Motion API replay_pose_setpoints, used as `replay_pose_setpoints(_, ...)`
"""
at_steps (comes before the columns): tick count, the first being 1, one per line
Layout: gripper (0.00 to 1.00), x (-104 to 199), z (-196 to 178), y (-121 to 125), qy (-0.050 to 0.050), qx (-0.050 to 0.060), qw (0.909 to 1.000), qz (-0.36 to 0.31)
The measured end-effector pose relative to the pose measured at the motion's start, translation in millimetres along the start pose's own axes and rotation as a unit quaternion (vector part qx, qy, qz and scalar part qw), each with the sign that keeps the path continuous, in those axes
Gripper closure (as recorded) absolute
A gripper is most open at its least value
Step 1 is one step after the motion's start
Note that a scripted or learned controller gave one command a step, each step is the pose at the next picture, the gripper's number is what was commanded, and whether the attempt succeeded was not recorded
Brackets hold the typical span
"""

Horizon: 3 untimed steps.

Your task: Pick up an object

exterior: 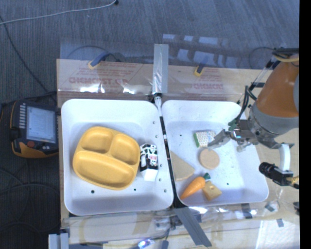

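Presently noted: gripper (219, 138) spread open, holding nothing, just beside green packet (204, 137); likely miss from closing off-centre, grazing nearby round biscuit (209, 158).

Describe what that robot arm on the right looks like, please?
The arm is a thick rounded body, orange above and grey below. Thin dark cables run along its left side. It tapers into a small metallic gripper carrying a tiny blue-green light.

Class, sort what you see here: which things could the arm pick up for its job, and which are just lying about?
For the job: hand; green sponge; round biscuit; carrot; cheese wedge; tan slice; cow carton; yellow tray.

Lying about: control tablet; cable.
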<state>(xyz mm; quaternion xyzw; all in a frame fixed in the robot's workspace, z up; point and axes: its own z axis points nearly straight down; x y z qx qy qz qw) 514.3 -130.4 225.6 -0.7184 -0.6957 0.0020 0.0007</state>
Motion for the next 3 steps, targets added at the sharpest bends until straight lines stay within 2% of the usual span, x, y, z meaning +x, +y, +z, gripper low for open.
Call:
replay_pose_setpoints(1,0.00,-30,135,15,-0.001,-0.008,0.9998,-0.016)
replay_pose_setpoints(2,1.00,-29,127,16,0.000,-0.007,0.9998,-0.016)
replay_pose_setpoints(3,1.00,-1,21,20,-0.001,-0.001,0.9986,0.052)
